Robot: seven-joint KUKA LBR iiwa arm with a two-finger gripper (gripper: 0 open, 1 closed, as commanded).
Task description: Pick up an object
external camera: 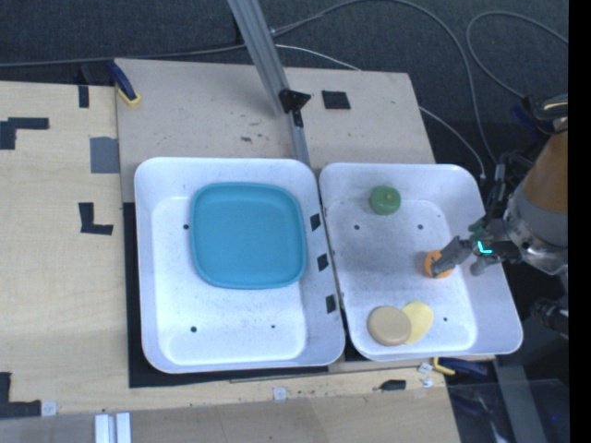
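In the right bin a small orange object lies near the right wall. My gripper reaches in from the right and sits right against that orange object, partly covering its right side. A green round object rests toward the bin's far side. A tan disc and a pale yellow piece lie together at the near edge.
The left bin holds a large blue square plate. A grey metal bar slants down from the top to the gap between the bins. Cables run over the dark floor at the upper right.
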